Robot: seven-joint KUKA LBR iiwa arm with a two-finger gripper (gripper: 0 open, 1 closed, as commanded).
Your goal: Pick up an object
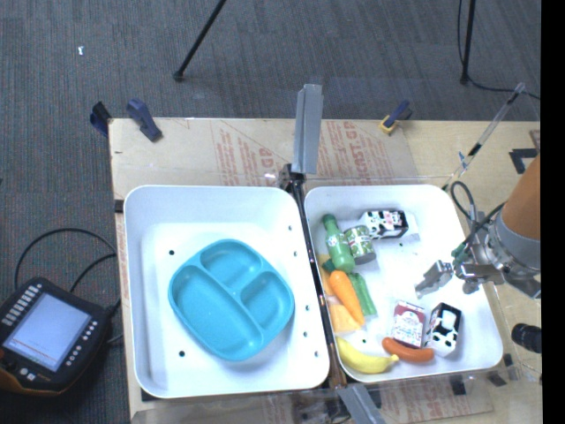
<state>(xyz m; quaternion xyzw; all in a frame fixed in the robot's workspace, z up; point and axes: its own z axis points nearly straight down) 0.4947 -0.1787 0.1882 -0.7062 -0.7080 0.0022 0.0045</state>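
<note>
My gripper (452, 276) hangs over the right side of the right bin (429, 203), open, with nothing between its fingers. Just below it lie a red-and-white carton (408, 322) and a black-and-white carton (446, 327). A sausage (409, 351) and a banana (365, 359) rest at the bin's front. Along its left wall are a green bottle (335, 241), a carrot (346, 295) and a green vegetable (363, 295). A cow-patterned carton (385, 223) and a green-labelled can (358, 242) lie toward the back.
The left bin (150, 228) holds a blue divided plate (231, 300). A grey upright post (307, 140) stands behind the seam between the bins. A handheld control pad (48, 332) lies on the floor at left.
</note>
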